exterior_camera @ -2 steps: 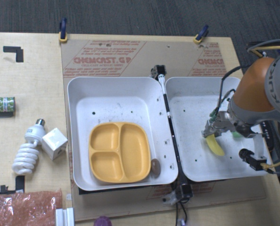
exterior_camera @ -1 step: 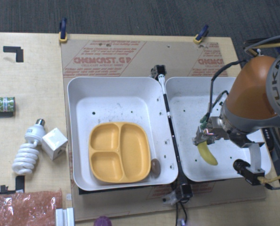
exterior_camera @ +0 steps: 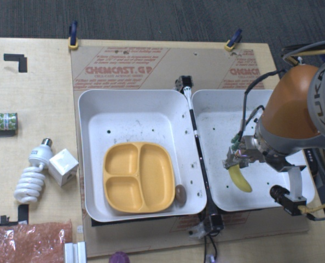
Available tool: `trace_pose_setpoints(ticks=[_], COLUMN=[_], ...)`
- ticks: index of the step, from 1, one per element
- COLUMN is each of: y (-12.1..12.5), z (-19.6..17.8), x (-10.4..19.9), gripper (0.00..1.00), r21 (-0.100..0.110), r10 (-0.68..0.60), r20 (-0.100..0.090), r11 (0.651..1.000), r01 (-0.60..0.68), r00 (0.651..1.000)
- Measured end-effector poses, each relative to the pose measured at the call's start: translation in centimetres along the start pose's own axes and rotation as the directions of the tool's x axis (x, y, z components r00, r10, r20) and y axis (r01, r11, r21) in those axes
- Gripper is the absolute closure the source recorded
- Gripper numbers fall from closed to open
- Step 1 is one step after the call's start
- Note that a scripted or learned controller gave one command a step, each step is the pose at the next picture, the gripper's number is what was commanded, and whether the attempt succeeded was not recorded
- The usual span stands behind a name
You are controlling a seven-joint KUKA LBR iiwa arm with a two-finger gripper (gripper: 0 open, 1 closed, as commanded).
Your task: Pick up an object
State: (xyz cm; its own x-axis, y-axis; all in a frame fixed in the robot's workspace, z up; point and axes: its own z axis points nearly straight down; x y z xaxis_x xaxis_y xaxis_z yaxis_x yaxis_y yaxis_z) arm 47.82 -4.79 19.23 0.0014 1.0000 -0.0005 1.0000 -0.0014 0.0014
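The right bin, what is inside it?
A banana lies on the right bin's floor, below the gripper. The arm covers the bin's right part, so that area cannot be seen.

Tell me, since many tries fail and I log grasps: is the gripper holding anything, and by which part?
It cannot be told. The gripper sits at the upper end of the banana in the right bin, but the wrist hides whether that end lies between its fingers.

Reaching in from the right, grey arm (exterior_camera: 307, 119) with its orange band bending downward over the right side, gripper (exterior_camera: 236, 160) pointing down low, tips lying too dark and small for judging.
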Motion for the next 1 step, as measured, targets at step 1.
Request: trace_pose_setpoints(ticks=[1], y=[0.02], z=[-0.01], x=[0.21], gripper=[1.00], r21=[-0.001], r10=[0.000], r20=[0.000], r11=[1.000], r01=[0.000], r00=[1.000])
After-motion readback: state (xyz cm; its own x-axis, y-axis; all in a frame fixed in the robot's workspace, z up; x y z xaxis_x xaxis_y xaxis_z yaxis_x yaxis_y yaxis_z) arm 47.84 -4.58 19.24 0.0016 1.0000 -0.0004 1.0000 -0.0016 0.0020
